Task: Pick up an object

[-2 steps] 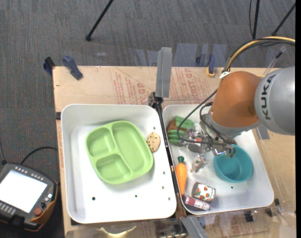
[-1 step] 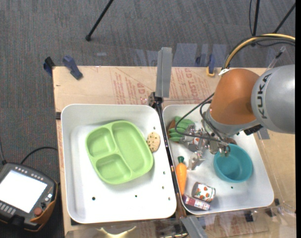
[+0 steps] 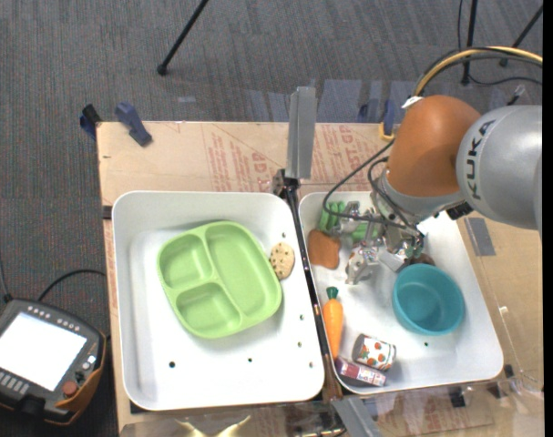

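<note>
Gripper | right bin | carrot just below (untouched)

Bench with two white bins

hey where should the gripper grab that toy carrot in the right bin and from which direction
Probably from straight above, fingers closing across the orange body of the carrot at its thicker upper half, just below the green top. It lies flat and lengthwise beside the bin's left wall, so a side approach looks blocked.
</note>
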You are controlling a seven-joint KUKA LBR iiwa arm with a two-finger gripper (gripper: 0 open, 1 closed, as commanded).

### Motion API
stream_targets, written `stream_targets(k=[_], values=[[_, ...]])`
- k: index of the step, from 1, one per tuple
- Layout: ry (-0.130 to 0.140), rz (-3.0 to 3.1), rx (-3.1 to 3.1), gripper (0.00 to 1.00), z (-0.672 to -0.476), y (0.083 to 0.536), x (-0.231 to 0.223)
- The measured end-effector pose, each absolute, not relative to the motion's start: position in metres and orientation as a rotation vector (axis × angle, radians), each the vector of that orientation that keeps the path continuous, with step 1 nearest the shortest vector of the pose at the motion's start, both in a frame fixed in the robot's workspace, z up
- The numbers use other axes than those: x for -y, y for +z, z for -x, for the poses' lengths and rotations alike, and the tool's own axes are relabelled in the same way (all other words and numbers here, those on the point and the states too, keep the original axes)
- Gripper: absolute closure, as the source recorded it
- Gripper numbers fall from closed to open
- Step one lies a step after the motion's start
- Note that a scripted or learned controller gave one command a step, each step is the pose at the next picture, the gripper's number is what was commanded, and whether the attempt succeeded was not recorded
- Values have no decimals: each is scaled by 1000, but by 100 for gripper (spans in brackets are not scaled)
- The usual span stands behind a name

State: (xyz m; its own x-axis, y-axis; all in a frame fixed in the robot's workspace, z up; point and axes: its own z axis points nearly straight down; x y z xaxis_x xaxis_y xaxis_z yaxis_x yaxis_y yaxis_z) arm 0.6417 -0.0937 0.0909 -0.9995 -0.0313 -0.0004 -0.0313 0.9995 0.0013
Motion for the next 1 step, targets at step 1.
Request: stream_targets(k=[1], values=[[1,-215,-3142,0,-642,89,85]])
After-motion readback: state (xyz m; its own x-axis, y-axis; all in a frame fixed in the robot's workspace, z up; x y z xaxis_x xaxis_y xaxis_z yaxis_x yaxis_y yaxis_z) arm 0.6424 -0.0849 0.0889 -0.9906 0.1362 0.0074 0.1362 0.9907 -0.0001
